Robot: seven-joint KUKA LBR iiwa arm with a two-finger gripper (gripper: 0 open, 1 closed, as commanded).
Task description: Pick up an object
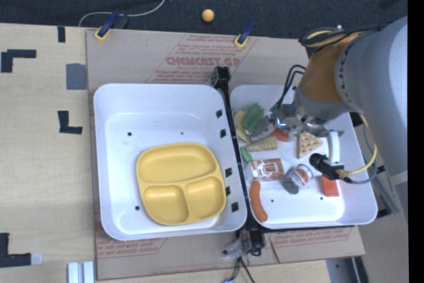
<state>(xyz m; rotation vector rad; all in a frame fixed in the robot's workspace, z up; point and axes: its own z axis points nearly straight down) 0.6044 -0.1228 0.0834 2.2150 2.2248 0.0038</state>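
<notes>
Gripper [281,121] is low in the right bin [358,209], over the toy-food pile near the green piece [253,117] and cracker wedge [264,142]; can't tell its state, wrist hides it. Nearby small can [296,177] probably light, rigid, slick; grab across its round sides. Sausage [257,201] lies apart, easier. Yellow tray [180,182] sits in the left bin [112,109].

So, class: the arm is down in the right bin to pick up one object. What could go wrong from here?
1. The hand sits amid crowded toy food: the green piece and wedge lie close together, so it might nudge or catch two.
2. The can lies on its side and could roll if bumped.
3. The loose yellow cable might snag.
</notes>
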